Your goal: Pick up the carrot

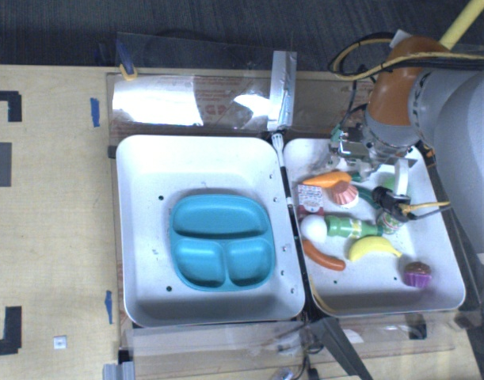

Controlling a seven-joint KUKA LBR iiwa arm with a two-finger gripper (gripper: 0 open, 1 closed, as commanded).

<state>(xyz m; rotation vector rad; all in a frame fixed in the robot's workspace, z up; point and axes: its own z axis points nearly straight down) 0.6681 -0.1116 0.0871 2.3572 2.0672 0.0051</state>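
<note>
Carrot [326,180] in right bin [443,291], upper left part, beside pink cupcake [346,195]. Gripper [368,158] just above and right of it, upper right of frame. Finger state impossible to tell.

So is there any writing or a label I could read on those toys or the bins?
Nothing here can be read.
Small red-and-white packet in the right bin: it has print on it, too blurred to read.
Green bottle: a pale label band, too small to read.
Clear sheet behind the left bin: faint reddish marks, washed out by glare.
Carrot, banana, egg: no lettering visible.
</note>
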